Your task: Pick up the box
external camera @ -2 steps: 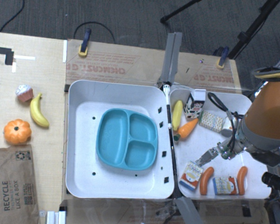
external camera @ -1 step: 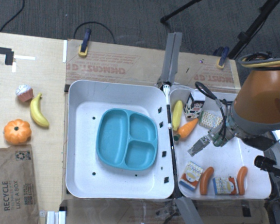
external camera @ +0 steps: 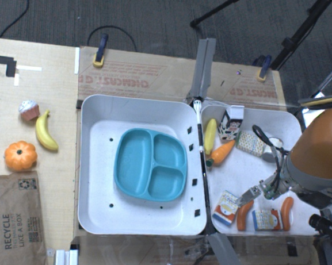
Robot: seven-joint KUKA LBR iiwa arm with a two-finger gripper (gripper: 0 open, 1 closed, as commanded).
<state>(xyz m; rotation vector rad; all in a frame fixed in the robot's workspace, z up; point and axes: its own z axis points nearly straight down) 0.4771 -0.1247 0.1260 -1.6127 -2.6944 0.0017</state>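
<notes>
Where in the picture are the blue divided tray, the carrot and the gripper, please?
blue divided tray (external camera: 151, 165): camera view, on its centre divider.
carrot (external camera: 222, 152): camera view, mid-body.
gripper (external camera: 256, 192): camera view, at its tips.

Sausage (external camera: 243, 216) touching box (external camera: 226, 207)

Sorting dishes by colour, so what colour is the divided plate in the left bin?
Light blue; the divided plate shows clearly in the camera view.

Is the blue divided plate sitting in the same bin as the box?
No, the blue divided plate lies in the left bin, while the box lies in the right bin among the toy food.
</notes>
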